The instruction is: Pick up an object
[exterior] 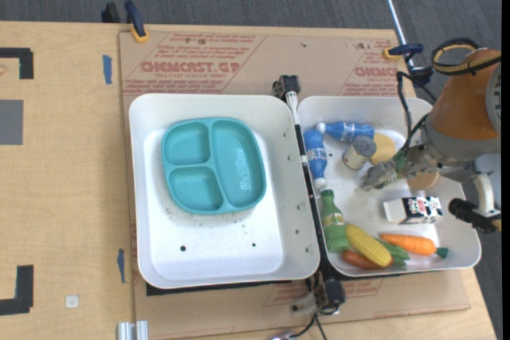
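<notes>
1. Whether the jaws of the gripper stand apart or together cannot be told; they are small and blurred, low over the middle of the right bin, and no object is seen between them.
2. The bench is light wood, with a brown cardboard sheet printed in red lettering lying under both bins.
3. The left bin is a shallow white tray holding a teal divided plate with three compartments, set toward its upper left.
4. The arm, grey with an orange band, reaches in from the right and covers the right bin's upper right corner.
5. The right bin touches the left bin along a shared edge and holds all the loose objects.
6. A blue bottle lies along the right bin's left wall, and a second blue bottle lies just beside it near the top.
7. A green bottle lies lower along the same wall, with a yellow corn cob touching its lower end.
8. An orange carrot lies near the bottom edge, right of the corn.
9. A small white carton sits just above the carrot, close to the gripper.
10. A grey can and a yellow round piece rest just beside the gripper, on its upper left.
</notes>
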Motion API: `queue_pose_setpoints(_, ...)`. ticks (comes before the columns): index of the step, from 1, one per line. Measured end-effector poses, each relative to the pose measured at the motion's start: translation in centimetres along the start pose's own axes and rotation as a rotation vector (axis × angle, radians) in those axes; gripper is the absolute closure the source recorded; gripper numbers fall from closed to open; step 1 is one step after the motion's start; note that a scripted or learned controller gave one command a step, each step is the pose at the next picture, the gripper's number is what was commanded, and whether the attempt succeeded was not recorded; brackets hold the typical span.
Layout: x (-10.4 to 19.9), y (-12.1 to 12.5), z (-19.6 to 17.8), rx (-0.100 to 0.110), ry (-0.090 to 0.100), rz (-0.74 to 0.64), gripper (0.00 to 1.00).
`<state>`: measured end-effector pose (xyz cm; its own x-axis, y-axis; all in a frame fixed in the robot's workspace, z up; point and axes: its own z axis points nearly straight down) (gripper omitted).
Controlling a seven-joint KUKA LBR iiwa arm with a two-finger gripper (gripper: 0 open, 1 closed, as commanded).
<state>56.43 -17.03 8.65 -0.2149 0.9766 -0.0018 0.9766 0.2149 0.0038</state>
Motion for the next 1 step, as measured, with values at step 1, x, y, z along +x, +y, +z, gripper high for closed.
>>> queue_pose_setpoints(1,2.49,4.89,0.03,-0.002,-0.001,-0.413,0.00)
